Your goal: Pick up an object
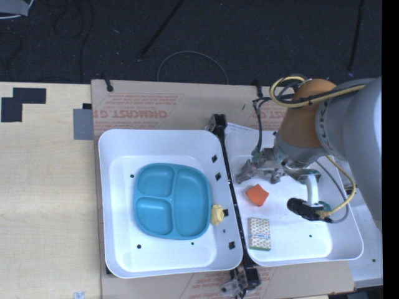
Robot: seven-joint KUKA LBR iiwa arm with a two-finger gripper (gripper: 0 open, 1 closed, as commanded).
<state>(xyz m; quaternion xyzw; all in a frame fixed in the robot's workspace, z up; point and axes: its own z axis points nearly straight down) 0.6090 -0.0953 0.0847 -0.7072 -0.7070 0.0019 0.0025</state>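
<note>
Lowest in the frame, a small patterned box (259, 233) lies flat in the lower left part of the right bin (340, 245), close to the divider between the two bins. To its left, across the divider, a little yellow piece (217, 214) sits in the left bin (118, 167), touching the right rim of a blue divided plate (173, 200) that lies flat in the middle of that bin.

Further up in the right bin, an orange block (257, 195) rests on the bin floor, above the box and apart from it. The gripper (257, 178) hangs just above the block in the frame, its fingers (240, 177) spread apart with nothing between them; the block is not in its grasp. The grey arm (349, 123), with its orange band (305, 120), comes in from the right edge and fills the upper right of that bin.

Both bins stand on a sheet of printed cardboard (162, 101), which lies on the pale wooden bench (43, 198). Beyond the bench, along the top of the frame, runs dark floor (187, 23) with thin cables across it
</note>
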